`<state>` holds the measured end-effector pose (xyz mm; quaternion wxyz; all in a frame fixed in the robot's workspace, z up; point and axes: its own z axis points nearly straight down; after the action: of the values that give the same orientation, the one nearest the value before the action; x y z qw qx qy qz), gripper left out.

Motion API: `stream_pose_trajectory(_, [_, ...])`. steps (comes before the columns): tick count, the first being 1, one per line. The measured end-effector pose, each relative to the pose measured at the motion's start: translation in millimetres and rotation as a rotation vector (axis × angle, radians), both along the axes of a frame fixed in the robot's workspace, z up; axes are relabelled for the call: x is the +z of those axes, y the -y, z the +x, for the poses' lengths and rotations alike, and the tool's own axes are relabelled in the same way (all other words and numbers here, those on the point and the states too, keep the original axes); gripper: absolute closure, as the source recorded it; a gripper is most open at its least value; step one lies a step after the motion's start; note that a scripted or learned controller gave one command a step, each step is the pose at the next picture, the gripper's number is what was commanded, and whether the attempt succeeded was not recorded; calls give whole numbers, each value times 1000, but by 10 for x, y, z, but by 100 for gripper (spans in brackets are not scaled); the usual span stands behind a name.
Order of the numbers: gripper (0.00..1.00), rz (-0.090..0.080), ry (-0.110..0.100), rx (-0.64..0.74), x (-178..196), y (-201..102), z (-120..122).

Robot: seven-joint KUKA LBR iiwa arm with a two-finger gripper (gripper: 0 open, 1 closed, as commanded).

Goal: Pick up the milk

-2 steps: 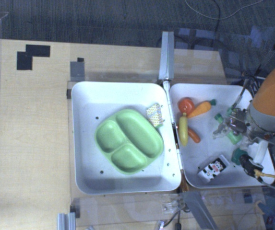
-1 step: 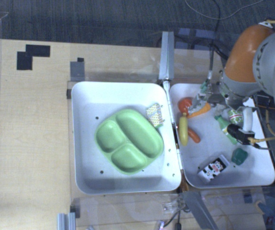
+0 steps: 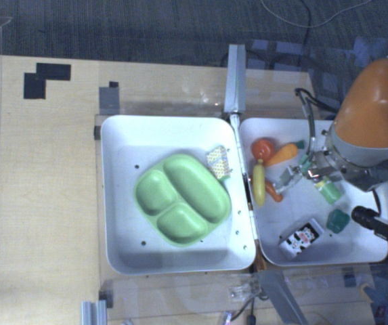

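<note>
The milk is a small white carton with black cow patches, lying tilted near the front of the right bin. My gripper hovers over the middle of that bin, up and a little left of the carton and well apart from it. It points left toward the carrot and stands open with nothing between its fingers. The grey arm with its orange band reaches in from the right and hides the bin's far right corner.
The right bin also holds a red tomato, a yellow corn-like piece, a pale green bottle and a teal cup. The left bin holds a green divided plate and a small patterned packet.
</note>
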<state>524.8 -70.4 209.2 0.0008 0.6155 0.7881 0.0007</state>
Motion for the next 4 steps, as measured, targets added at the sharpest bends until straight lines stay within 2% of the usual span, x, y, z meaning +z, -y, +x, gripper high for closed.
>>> stream_pose_trajectory(1, [0, 1, -2, 208, -967, 276, -370])
stream_pose_trajectory(2, [100, 1, 2, 207, -876, 277, -345])
stream_pose_trajectory(3, [0, 1, 2, 207, -876, 277, -346])
stream_pose_trajectory(4, [0, 1, 2, 207, -876, 277, -346])
